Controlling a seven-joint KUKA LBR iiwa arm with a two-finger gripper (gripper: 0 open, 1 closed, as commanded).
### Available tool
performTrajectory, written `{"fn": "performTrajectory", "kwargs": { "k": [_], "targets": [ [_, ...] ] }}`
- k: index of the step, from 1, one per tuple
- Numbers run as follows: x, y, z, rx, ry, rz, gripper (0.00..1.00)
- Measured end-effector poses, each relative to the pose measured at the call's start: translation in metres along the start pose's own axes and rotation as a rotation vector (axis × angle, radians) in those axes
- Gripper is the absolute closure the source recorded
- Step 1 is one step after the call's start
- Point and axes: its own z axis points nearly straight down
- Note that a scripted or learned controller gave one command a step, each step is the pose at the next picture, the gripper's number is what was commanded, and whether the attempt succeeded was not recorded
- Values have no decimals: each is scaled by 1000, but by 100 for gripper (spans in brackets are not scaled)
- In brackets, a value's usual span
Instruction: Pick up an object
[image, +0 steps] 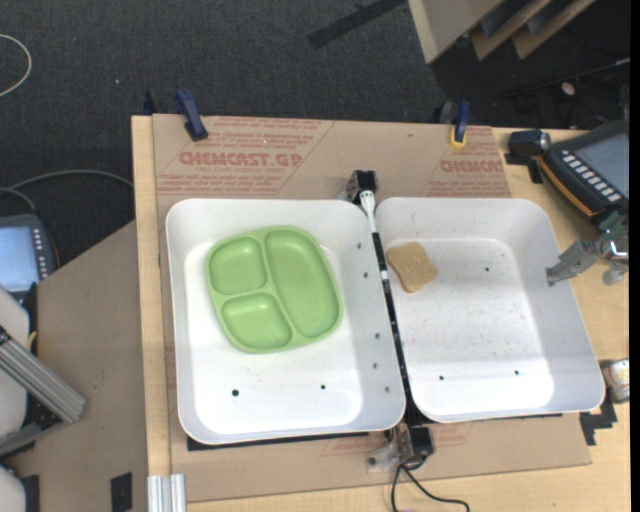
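The tan, flattish lump lies in the right bin, up near its back-left corner and just beside the divider where the two bins meet. It looks like a piece of sponge or toy bread: light, I'd guess, a bit soft, with a matte surface that should not slip much. Its squarish outline offers two opposing edges, so pinching across the narrower width from above seems the sensible hold, with care not to snag the bin's wall close by. In the left bin sits a green divided plate, wide and shallow, a far harder thing to grasp. The gripper hangs at the right bin's far right edge, well apart from the lump; whether the jaws are released or clenched I cannot tell. Both bins rest on the bench.
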Motion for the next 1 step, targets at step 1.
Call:
{"fn": "performTrajectory", "kwargs": {
  "k": [1],
  "targets": [
    [24, -36, -212, -19, -6, -3, 0]
  ]
}}
